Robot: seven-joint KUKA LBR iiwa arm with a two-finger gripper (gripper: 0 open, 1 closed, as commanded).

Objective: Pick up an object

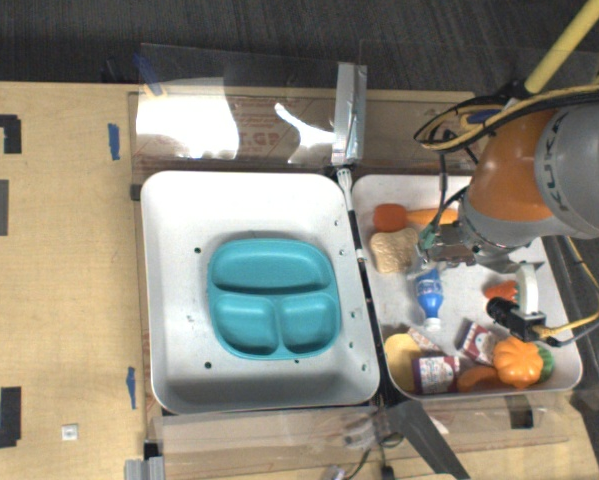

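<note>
The arm reached in from the right and hung over the right bin point(569, 368), with its wrist above the upper middle of the clutter. The tool point(441, 251) pointed down near the small bottle with the blue label point(430, 295), but the wrist covered it, so I cannot tell how it was set.

The task named no special object, so any item in the right bin could serve. In my judgement the bottle was the nearest choice, because it lay just below the tool with some free white floor on its sides. To do the step well, the tool should come straight down over the middle of the bottle's body, across its short side, and close only when it is low enough. The beige bread-like piece point(389, 251) lay close above the bottle and could be pushed by accident.

I counted two white bins. The left bin point(169, 218) held one teal divided tray point(274, 295) with three compartments. In the right bin I counted one bottle, one beige piece, one orange block point(390, 215), one small pumpkin point(518, 362), one dark can point(435, 372) and one yellow round thing point(400, 349). Some other small pieces were too mixed to count surely.
</note>
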